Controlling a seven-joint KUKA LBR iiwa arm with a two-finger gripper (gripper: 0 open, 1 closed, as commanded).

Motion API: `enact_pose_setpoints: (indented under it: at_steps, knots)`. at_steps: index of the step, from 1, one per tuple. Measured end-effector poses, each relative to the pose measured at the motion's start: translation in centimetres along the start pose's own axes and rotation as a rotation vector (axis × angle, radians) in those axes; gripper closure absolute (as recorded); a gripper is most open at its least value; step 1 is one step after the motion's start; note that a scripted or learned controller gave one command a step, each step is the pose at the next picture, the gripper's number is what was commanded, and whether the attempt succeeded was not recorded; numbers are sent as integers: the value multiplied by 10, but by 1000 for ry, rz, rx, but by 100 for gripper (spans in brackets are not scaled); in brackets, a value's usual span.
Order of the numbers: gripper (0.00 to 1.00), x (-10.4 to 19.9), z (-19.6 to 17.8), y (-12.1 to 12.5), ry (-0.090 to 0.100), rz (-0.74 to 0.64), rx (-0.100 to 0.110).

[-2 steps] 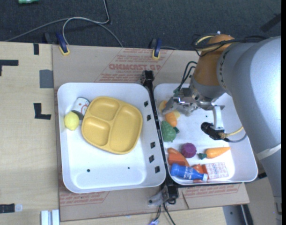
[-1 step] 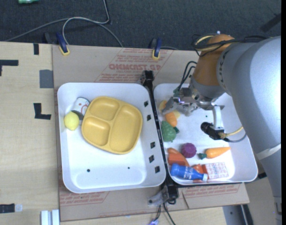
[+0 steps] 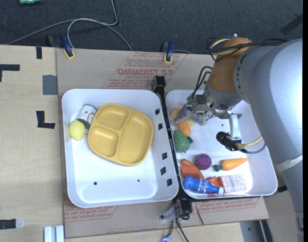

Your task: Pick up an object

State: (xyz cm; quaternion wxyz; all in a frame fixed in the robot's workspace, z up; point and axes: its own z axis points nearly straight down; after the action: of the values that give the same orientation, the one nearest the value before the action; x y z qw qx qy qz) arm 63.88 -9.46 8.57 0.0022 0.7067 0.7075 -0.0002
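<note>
So the gripper [image 3: 190, 113] is down low in the right bin [image 3: 262, 178], tucked into the far corner by the divider between the two bins, with the grey arm and its orange band running off behind it to the right. Honestly can't tell from this angle if it's spread or pressed together, since the wrist body blocks most of it, and I don't see anything clearly caught in it. Closest thing to it is a small orange piece [image 3: 184, 127], just under the gripper on the near side and maybe touching it, hard to say. Right past that, a bit nearer the camera, sits a green veggie thing [image 3: 182, 142], right up against the orange piece. Further out from the gripper toward the front of the bin there's a purple ball [image 3: 203, 161], a carrot [image 3: 233, 163] off to its right, and a blue bottle [image 3: 200, 186] lying flat along the front wall next to a red and white packet [image 3: 233, 183]. Well away to the gripper's left, across the divider, the left bin [image 3: 113, 190] has a yellow divided plate [image 3: 120, 133] and a yellow ball [image 3: 77, 130] beside it.
</note>
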Motion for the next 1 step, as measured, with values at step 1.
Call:
enact_pose_setpoints:
  at_steps: [1]
  knots:
    - [0, -1, 0, 1, 1, 0, 2]
